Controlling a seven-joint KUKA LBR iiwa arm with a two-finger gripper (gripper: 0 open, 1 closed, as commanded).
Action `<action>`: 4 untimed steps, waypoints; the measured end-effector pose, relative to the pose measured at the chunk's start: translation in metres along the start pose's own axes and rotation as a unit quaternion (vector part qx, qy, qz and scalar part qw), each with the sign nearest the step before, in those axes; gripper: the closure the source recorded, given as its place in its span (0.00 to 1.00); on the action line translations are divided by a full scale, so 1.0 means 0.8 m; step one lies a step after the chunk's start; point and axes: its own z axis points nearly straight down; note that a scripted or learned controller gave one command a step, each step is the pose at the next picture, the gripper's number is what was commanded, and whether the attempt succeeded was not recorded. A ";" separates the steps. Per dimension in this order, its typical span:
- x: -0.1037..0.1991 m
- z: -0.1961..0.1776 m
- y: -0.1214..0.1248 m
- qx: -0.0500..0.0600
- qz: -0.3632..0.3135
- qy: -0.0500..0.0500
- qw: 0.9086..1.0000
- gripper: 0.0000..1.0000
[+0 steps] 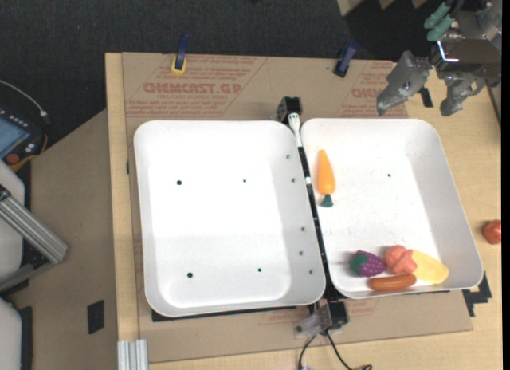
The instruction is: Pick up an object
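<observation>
Spread and holding nothing, my gripper (424, 89) hung beyond the far rim of the right bin (374, 129), over the bare bench past that bin's far right corner, with its two grey fingers (398, 85) angled down and apart. Everything worth taking lay on the near side of me and to the view's left. Closest was the toy carrot (325, 171), lying alone against the bin's inner wall, its long axis running from far to near with the green tip (327, 199) pointing away from me toward the near edge. I judged it the easier target: nothing touched it, and my fingers would need to close across its narrow width, so a turn of the wrist looked necessary. Well beyond it, in the bin's near corner, sat a tight cluster: purple grapes (366, 264), a pink piece (401, 258), a yellow piece (431, 268) and a red sausage (391, 283), all touching or nearly so, which I thought riskier to pinch cleanly. Left bin (215, 217) held nothing for me.
</observation>
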 end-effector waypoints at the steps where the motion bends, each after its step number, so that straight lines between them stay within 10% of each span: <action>1: -0.017 0.164 -0.004 0.013 0.004 -0.001 1.000 0.00; 2: 0.040 0.013 0.000 0.000 0.000 0.001 1.000 0.00; 3: 0.051 0.180 -0.005 0.015 0.003 -0.002 1.000 0.00; 4: 0.089 0.097 -0.001 0.004 0.001 0.000 1.000 0.00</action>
